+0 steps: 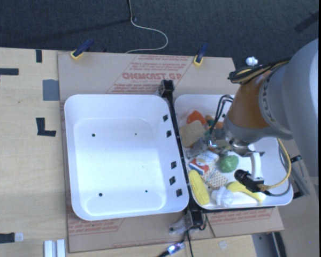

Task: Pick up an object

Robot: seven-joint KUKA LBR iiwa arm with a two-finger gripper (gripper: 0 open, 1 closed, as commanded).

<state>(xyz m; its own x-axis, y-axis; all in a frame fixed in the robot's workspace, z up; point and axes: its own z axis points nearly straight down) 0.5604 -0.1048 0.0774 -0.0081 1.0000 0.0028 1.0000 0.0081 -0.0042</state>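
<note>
The right bin (287,199), at lower right, is crowded with a yellow corn cob (198,186), a green ball (228,163) and other items. The gripper (220,142) is lowered among them; its grasp cannot be told.

The arm (257,108) reaches down into the right bin (278,199), over a clutter holding a green ball (228,163), a corn cob (198,187) and a banana (244,191). The left bin (75,143) adjoins it.

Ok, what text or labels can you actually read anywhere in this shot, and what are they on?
Cardboard sheet under the bins: large red printing near its far edge, blurred; individual letters cannot be made out reliably.
Same cardboard sheet, near edge: more red printing, too small to read.
Red-and-white packet in the right bin: markings too blurred to read.
</note>
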